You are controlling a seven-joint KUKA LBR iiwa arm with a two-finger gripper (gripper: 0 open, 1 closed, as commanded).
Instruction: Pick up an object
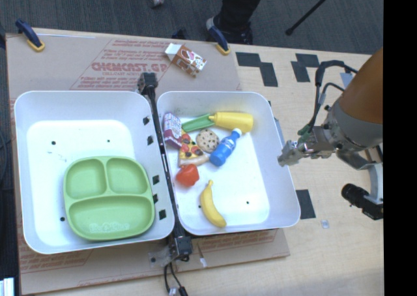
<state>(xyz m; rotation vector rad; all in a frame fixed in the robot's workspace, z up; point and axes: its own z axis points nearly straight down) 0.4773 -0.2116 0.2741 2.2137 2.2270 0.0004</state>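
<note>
Hovering over the tabletop (339, 223) just outside the right bin (277, 187), the pincer (290, 154) points toward the bin's wall; whether it is released or clenched cannot be told, and nothing shows between its tips. Left of the pincer, inside that bin, lie a blue bottle (223, 148), a yellow bottle (233, 120), a cookie (207, 139), a pizza slice (189, 151), a red tomato (187, 175) and, lower left, a banana (212, 205). Far left of the pincer, a green divided plate (108, 197) sits in the other bin (39, 125).
</note>
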